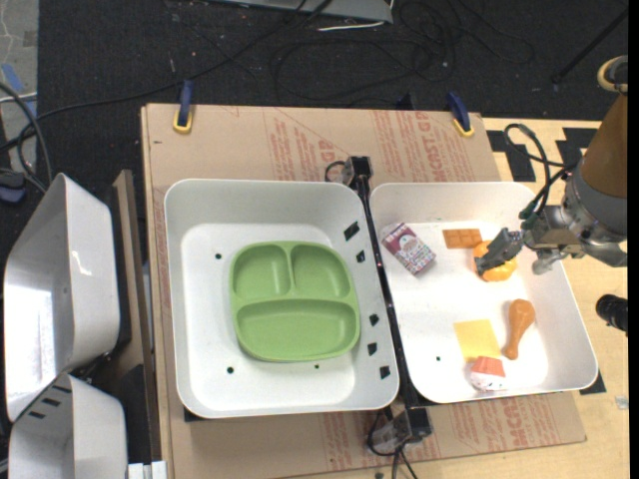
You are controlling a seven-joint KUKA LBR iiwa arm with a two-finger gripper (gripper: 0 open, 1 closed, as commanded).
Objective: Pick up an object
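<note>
Orange-and-yellow toy (496, 264) lying in the right white bin (559, 307) near its upper right part, touched from above by the dark gripper (498, 248), whose fingers sit against it too darkly to tell how far apart they stand or whether anything is clamped. Around it in the same bin: orange cracker (460, 239) just to the left, maroon carton (408, 248) farther left, drumstick (518, 324) below, yellow square (476, 338) and red-and-white pack (486, 372) near the front wall. Beside, in the left white bin (190, 297), a green divided plate (295, 301).
</note>
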